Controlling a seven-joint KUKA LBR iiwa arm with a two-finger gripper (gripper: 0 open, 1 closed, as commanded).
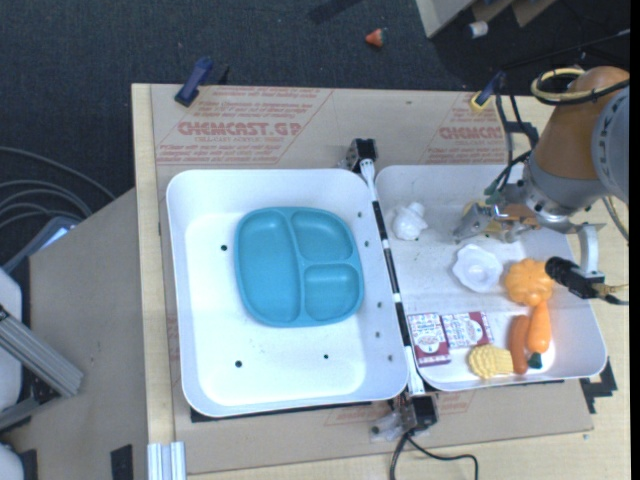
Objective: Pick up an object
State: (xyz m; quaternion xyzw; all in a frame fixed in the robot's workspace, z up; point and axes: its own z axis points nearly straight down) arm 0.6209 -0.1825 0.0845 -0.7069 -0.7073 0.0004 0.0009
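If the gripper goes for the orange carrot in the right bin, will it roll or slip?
The long, tapered orange toy carrot looks smooth and glossy, so it may slip. Its round body could roll, though the red sausage-shaped toy alongside may block it. Probably light.

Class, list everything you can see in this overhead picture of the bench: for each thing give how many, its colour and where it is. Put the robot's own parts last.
Bins: two, white, side by side on the bench.
Divided plate: one, light blue, in the middle of the left bin.
Crumpled white thing: one, white, right bin, far-left part.
White lumpy thing: one, white, right bin, centre.
Orange lumpy toy: one, orange-yellow, right bin, beside the white lumpy thing.
Carrot toy: one, orange, right bin, near-right part.
Corn toy: one, yellow, right bin, near edge.
Printed card: one, red and white, flat in the right bin, near-left part.
Arm: one, grey with orange band, reaching in from the right.
Gripper: one, metallic, over the right bin's far part.
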